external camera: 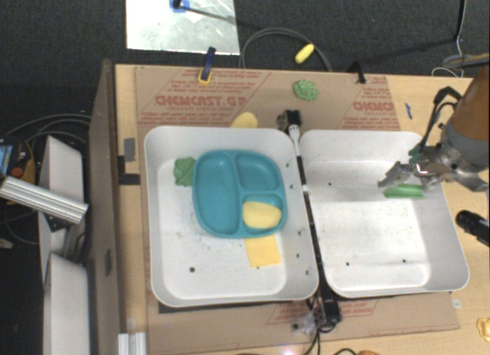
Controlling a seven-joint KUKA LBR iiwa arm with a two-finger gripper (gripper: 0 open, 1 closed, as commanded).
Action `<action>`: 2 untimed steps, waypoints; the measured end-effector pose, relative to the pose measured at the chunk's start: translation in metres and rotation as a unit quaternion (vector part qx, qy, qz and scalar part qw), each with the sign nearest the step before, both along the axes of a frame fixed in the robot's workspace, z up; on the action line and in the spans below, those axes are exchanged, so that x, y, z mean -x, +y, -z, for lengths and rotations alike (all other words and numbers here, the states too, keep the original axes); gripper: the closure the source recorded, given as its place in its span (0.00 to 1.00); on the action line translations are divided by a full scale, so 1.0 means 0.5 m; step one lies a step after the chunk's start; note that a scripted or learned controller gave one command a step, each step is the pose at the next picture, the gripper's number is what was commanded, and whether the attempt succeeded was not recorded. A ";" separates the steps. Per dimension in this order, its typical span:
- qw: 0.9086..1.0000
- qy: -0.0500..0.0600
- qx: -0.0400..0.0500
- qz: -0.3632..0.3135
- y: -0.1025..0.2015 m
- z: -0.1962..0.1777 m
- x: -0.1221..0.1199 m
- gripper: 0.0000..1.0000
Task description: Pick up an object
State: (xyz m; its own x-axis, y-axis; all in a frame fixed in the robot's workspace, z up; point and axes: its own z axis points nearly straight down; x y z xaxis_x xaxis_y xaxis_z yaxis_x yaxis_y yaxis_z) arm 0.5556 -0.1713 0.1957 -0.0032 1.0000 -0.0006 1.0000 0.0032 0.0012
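Your gripper (408,174) sits low over the right bin (383,269), right on top of a green object (403,190) near the bin's right side, probably lined up for a grab. I can't tell its state or whether it has the piece. The object is small, elongated, bright green, lying flat.

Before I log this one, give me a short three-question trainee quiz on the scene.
1. True or false: the blue plate sits in the right bin.
2. What lies under the gripper? A) green object B) yellow square C) blue plate
3. Which item rests in the blue plate's lower right compartment?

Key: 1 false, it is in the left bin. 2 A. 3 the yellow rounded piece.
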 end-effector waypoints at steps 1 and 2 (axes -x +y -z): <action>1.000 0.001 0.000 0.001 -0.074 0.151 -0.054 0.00; 1.000 0.001 0.000 0.001 -0.069 0.226 -0.050 0.00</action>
